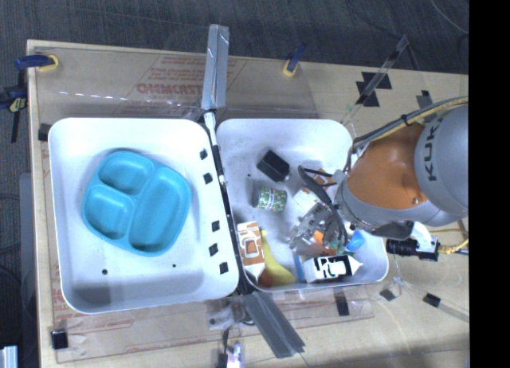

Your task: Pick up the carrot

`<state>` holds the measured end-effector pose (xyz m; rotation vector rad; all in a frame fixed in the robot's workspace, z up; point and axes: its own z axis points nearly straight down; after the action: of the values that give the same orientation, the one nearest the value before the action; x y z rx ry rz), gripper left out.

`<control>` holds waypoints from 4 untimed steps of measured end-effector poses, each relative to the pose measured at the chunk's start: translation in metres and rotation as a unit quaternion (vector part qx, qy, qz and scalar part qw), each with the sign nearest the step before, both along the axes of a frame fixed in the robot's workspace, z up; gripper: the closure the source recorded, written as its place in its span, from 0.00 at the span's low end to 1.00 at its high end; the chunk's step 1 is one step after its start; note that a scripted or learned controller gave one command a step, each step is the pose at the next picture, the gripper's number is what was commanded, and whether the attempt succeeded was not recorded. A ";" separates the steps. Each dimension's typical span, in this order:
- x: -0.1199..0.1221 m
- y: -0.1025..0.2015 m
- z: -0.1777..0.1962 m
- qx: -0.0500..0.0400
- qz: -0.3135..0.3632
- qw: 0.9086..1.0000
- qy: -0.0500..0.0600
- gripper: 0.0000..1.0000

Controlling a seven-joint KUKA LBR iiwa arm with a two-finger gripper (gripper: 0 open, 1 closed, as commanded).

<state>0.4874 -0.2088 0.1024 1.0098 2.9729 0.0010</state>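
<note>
In the right bin (239,147), a small orange piece that looks like the carrot (318,237) shows just under the gripper (309,229). Most of the carrot is hidden by the gripper's metal parts. The gripper is low in the bin's right half, among the clutter, directly over the orange piece. The grey arm with its orange band (382,179) comes in from the right, over the bin's right wall. Whether anything is held is hidden.
Around the gripper lie a black box (273,165), a green can (272,198), an orange and white carton (251,245), a yellow banana (276,272), a black and white pack (331,267) and a blue item (356,240). The left bin (72,279) holds a blue divided plate (137,201).
</note>
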 end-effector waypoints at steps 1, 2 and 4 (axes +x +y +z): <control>-0.009 0.014 0.100 -0.001 0.212 0.977 -0.001 1.00; -0.009 0.013 0.100 -0.001 0.212 0.977 0.000 0.00; -0.009 -0.001 0.070 -0.001 0.182 0.983 0.000 0.00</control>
<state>0.4783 -0.2094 0.1726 0.4515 3.1069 -0.0009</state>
